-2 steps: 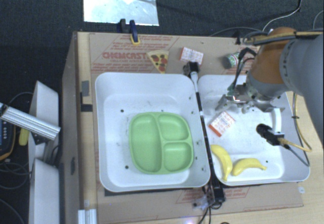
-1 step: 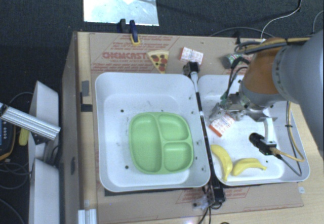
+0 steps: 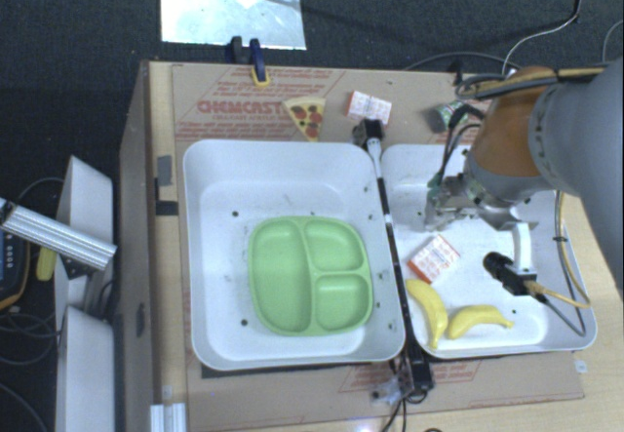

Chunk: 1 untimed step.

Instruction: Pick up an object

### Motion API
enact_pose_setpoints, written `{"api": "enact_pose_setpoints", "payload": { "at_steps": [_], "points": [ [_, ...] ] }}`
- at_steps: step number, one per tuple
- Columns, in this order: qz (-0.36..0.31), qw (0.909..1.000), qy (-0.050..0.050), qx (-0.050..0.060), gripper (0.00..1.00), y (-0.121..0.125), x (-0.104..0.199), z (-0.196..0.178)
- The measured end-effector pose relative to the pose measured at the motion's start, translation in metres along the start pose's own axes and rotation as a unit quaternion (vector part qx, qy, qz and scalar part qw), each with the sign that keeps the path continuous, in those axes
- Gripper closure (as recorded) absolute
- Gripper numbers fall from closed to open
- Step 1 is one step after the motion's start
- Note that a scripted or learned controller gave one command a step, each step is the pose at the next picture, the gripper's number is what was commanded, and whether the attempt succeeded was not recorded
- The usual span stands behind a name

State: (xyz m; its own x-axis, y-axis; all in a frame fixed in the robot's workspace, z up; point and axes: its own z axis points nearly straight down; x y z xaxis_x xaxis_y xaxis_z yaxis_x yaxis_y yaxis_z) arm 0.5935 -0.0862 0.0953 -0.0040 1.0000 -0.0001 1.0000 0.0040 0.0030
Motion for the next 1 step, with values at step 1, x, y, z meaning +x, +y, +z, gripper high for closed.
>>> {"api": "enact_pose_setpoints", "payload": {
  "at_steps": [1],
  "points": [
    [0.002, 1.0000, -0.002, 0.000, 1.00, 0.0072, -0.0856, -0.0504]
  ]
}}
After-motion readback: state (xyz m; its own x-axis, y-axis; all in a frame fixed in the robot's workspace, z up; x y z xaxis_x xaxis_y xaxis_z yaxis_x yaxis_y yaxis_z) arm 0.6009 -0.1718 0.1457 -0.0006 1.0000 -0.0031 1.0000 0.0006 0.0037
